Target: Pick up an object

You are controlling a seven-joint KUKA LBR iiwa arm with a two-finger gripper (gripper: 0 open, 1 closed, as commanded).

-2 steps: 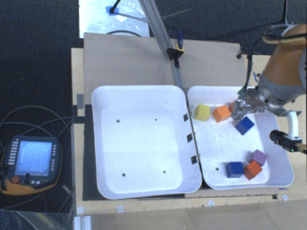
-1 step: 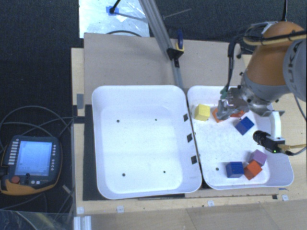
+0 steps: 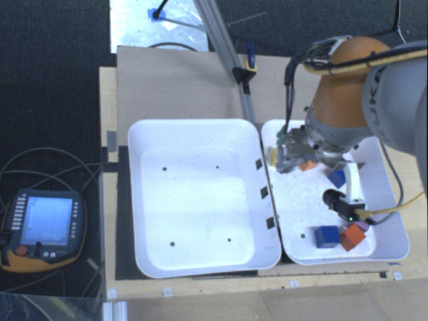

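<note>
Can't tell my tool's state; blue block near right bin's front edge looks light, rigid—I'd pinch flat sides.

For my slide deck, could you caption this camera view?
KUKA arm's gripper low in the right bin, near its left wall, with blue block and orange block toward the front.

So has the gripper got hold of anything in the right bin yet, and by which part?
Cannot be told. The gripper is low in the right bin beside a small orange block, but nothing shows between its fingers.
</note>
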